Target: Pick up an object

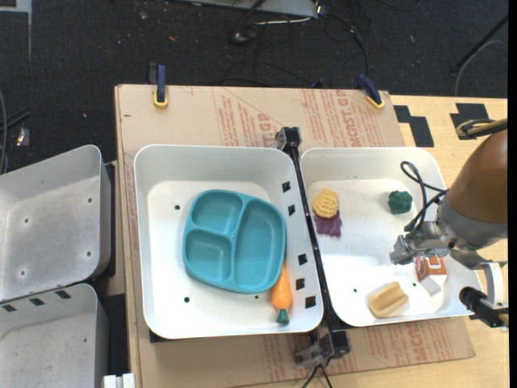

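Two white bins sit on cardboard whose red print is unreadable. The gripper hangs over the right bin near a tan block.

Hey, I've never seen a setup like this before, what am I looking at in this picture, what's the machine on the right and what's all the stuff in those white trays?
This is one camera looking down at a slant on a bench. On the right, a robot arm reaches in, and its gripper, a two-finger claw, hangs over the right bin. Nothing shows between its fingers. That bin holds a yellow corn-like toy lying on a purple piece, a dark green lump, a tan bread-like block and a small orange and white item partly hidden beside the gripper. The left bin holds a teal divided plate and a toy carrot at the plate's edge.
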You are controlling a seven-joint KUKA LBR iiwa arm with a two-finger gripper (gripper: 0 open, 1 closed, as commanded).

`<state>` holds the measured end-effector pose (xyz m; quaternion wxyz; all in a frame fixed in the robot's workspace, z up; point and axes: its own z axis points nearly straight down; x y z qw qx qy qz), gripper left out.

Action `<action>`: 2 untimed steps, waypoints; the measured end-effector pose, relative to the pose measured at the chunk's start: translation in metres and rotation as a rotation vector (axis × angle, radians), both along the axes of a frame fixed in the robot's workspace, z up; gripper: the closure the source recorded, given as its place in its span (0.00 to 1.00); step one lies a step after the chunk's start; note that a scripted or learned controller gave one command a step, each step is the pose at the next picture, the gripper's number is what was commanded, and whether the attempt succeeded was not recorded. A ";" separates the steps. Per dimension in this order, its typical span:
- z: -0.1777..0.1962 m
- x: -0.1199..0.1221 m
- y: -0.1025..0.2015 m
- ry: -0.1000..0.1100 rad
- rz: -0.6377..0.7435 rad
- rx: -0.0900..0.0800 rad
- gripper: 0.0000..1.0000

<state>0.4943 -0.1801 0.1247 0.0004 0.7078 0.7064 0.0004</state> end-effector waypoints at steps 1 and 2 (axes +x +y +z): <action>0.054 0.009 -0.008 -0.004 0.004 -0.002 1.00; 0.095 0.010 -0.008 -0.003 0.005 -0.002 1.00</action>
